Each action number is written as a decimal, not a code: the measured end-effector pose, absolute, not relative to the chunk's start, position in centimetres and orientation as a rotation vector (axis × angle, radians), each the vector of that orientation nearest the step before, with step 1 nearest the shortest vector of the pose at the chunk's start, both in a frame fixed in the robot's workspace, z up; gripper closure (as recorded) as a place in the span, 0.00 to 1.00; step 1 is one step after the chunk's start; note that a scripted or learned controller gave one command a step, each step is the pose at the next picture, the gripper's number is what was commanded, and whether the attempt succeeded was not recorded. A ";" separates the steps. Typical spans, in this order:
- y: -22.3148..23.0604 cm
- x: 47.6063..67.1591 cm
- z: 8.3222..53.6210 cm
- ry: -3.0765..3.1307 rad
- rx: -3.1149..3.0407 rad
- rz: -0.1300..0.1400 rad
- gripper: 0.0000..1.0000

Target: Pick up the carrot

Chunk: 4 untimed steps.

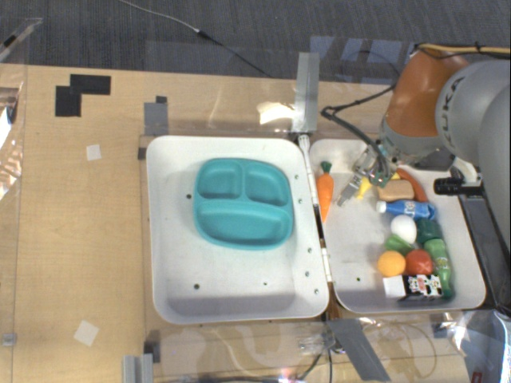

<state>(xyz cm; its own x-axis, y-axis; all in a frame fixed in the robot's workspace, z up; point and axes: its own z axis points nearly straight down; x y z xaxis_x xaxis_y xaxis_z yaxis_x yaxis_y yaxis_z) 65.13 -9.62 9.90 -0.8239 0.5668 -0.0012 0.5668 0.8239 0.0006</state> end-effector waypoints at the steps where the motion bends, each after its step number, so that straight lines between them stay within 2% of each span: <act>1: -11.3 49.5 9.0 3.003 0.881 0.002 0.00; 2: -11.1 50.0 10.3 2.993 0.871 0.007 1.00; 3: -5.4 54.2 24.0 2.917 1.121 0.011 1.00; 4: 1.1 56.9 24.1 2.946 1.067 0.008 1.00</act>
